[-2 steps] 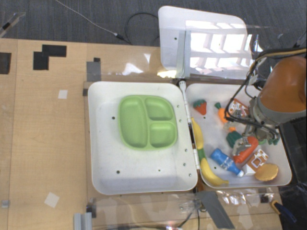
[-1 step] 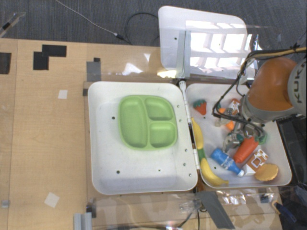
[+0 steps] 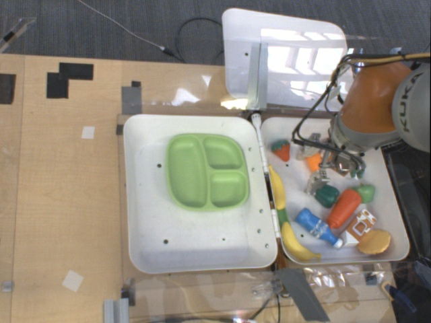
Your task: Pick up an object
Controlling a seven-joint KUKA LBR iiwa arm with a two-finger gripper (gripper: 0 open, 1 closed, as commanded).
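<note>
- Over on the right bin (image 3: 399,231), the claw (image 3: 322,177) hangs low among a crowd of toys; whether it is released or clenched, I cannot tell from this angle.
- Just under it sits a dark green block (image 3: 327,195), close beside the metal tip, though contact is unclear.
- Crowding that spot: an orange carrot-like piece (image 3: 344,208) leaning right beside the green block, and a small green lump (image 3: 366,192) just past it.
- A little orange piece (image 3: 313,161) peeks out beside the wrist, and a red piece with a green top (image 3: 281,151) lies toward the bin's far left corner.
- Nearer the front, a blue bottle (image 3: 318,227) lies tilted, a white-and-orange item (image 3: 362,223) beside it, a tan rounded piece (image 3: 375,241) at the corner.
- A yellow banana (image 3: 293,242) curves along the left wall, with a yellow-and-green corn-like strip (image 3: 278,195) above it.
- Next door, the left bin (image 3: 145,247) carries a green divided plate (image 3: 207,171), upright and flat, well apart from the arm.
- Both bins rest on the desk (image 3: 60,200).
</note>
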